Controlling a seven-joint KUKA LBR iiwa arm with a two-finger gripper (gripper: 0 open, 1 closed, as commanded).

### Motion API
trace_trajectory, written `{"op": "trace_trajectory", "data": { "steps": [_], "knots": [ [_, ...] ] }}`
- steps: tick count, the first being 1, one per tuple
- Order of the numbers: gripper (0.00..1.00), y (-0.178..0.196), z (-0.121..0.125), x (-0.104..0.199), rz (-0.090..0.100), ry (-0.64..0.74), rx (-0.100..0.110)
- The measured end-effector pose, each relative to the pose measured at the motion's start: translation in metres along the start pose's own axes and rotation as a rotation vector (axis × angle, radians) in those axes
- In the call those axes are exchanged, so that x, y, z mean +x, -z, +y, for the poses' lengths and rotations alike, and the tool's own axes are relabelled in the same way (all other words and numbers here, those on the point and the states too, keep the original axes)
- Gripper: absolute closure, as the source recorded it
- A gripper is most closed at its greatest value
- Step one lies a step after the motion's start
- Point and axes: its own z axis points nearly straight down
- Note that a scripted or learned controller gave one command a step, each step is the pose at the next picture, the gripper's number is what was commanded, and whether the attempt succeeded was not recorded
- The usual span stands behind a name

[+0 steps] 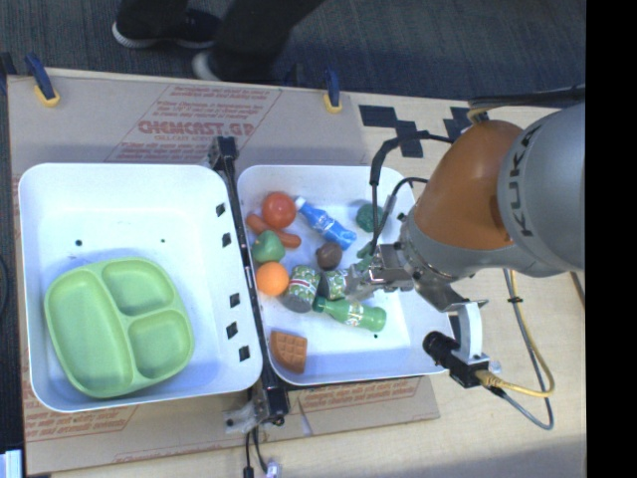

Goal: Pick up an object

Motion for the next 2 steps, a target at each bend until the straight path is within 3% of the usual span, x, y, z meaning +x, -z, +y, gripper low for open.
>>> {"op": "trace_trajectory", "data": {
  "steps": [1,2],
  "knots": [
    [0.00,0.000,0.000,0.000,0.000,0.002,0.000],
    [0.00,-0.083,0.085,-0.061,0.000,0.000,0.002]
  ]
}}
